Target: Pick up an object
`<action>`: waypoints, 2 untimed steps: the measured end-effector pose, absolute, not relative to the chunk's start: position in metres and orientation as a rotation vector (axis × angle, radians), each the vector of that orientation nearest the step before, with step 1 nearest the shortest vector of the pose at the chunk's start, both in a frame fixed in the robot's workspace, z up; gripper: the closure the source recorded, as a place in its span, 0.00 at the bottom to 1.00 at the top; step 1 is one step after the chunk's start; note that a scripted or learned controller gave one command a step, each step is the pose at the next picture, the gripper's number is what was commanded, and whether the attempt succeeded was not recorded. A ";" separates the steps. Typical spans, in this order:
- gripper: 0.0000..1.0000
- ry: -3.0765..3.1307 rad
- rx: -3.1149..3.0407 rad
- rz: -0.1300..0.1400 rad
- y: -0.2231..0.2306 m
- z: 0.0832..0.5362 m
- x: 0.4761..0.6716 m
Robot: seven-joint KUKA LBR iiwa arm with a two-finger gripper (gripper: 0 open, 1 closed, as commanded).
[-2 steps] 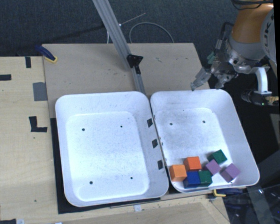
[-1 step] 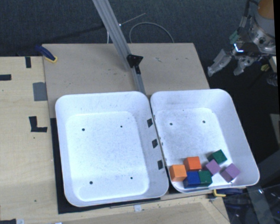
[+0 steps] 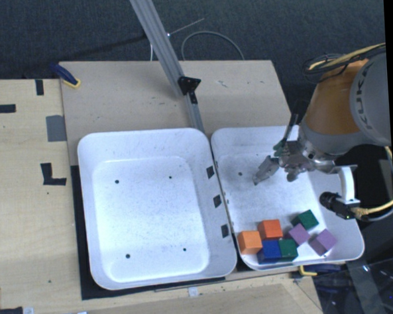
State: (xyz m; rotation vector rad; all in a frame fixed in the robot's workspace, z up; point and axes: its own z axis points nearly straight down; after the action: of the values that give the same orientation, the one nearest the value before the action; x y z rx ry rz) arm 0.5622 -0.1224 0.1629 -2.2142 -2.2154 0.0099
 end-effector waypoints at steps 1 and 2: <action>0.00 -2.212 -2.231 0.009 -0.209 0.176 0.511; 0.00 -2.220 -2.222 0.003 -0.209 0.089 0.506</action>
State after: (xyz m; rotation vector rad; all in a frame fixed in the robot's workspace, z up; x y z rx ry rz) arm 0.5063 -0.2093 0.0889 -2.2215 -2.2196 0.0035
